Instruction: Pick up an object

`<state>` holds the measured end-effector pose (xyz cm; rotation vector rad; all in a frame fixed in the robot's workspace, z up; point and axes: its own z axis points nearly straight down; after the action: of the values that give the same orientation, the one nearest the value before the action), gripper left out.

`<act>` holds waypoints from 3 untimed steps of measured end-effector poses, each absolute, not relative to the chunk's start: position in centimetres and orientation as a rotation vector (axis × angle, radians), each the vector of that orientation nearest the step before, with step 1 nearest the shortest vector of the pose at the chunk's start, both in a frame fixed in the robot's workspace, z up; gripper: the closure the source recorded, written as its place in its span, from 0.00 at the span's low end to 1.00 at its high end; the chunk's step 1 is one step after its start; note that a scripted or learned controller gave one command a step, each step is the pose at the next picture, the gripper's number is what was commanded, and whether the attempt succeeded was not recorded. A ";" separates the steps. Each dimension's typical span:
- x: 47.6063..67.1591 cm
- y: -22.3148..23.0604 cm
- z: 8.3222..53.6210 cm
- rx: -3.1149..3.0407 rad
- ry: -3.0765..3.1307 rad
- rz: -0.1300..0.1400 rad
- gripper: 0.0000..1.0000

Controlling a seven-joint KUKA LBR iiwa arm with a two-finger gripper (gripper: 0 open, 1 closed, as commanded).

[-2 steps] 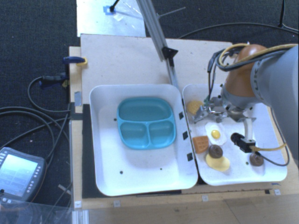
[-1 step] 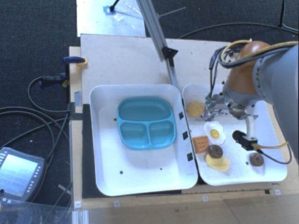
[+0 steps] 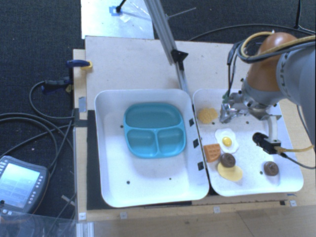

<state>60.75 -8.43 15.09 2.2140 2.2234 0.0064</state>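
Dark carpet floor [image 3: 39,33], pale wooden bench [image 3: 128,63].

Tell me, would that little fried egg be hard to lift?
Probably. The fried egg looks flat and thin against the bin floor, giving the pincer little edge to grip. It seems a light toy, likely to slide if nudged, not roll.

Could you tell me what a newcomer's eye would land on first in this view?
Probably the blue divided plate, alone in the left bin. Next, the grey arm with its orange band over the right bin, its tool above toy foods: a fried egg, a cracker and a round waffle.
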 end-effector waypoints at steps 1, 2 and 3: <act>61.5 -7.6 20.2 2.210 2.225 0.008 1.00; 60.6 -7.6 25.7 2.209 2.225 0.008 1.00; 60.8 -7.6 27.8 2.211 2.227 0.006 1.00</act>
<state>60.76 -7.60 27.75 2.2110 2.2266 0.0055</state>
